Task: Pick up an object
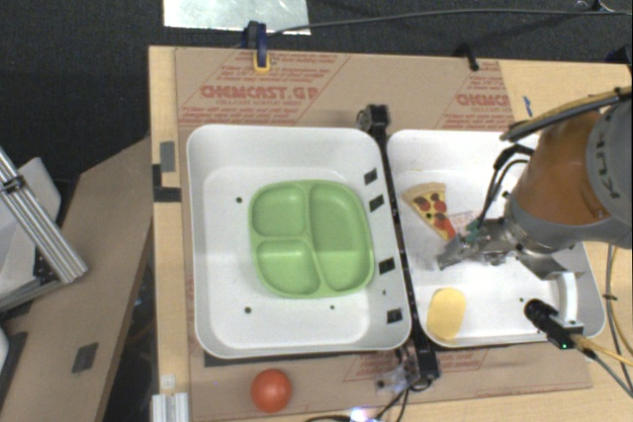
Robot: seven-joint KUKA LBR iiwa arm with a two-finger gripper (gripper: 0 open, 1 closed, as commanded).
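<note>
In the right bin (pixel 495 148) lie a pizza slice toy (pixel 432 207) near the left wall and a pale yellow oval object (pixel 447 311) at the front left. My gripper (pixel 457 252) hangs low over the bin, between these two, just below and right of the pizza slice. The grey arm with its orange band (pixel 564 178) reaches in from the right. Nothing shows between the fingers.
The left bin (pixel 218 163) holds a green divided plate (pixel 311 238). A red ball (pixel 271 389) rests on the bench in front of the left bin. A black divider (pixel 391 212) with clips runs between the bins. Cables trail near the right bin's front corner.
</note>
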